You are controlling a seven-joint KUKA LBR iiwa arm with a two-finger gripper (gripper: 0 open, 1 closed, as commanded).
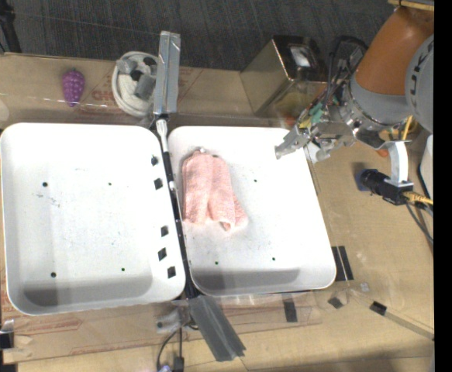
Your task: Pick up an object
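Cloth: I saw a pink cloth (210,191) lying in the right bin (288,231).
Gripper: the gripper (299,143) hung upper right; I couldn't tell its grip.

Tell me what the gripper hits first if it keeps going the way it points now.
The gripper sits over the right bin's upper right corner, pointing left and slightly down. Going straight on, it would probably meet the bin's white floor short of the pink folded cloth. Its height is unclear from this view.
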